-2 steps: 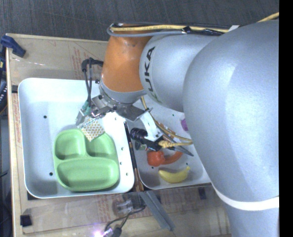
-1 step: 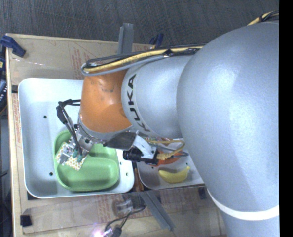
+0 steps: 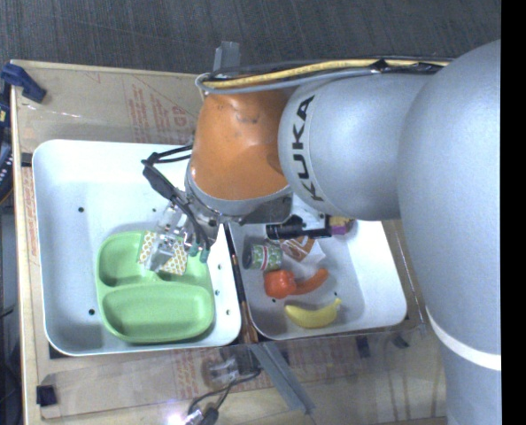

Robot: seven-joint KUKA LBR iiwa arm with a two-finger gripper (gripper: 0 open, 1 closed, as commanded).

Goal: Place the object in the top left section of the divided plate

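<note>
1. the scene is evenly and brightly lit from above; no strong single beam is seen.
2. soft glare is spread over the grey arm point(image 3: 405, 131), with a pale sheen along its rounded shell, and a duller gloss on the orange band point(image 3: 236, 149).
3. the left white bin point(image 3: 59, 237) is rendered bright, nearly washed out along its rim, while a soft shadow is cast by the arm across its upper right floor.
4. the right white bin point(image 3: 378, 282) is partly shaded under the arm.
5. the green divided plate point(image 3: 157, 312) is shown with mild shine.
6. fine detail is softened throughout; small items are seen slightly blurred and grainy.
7. the dark floor at the top is left dim.
</note>
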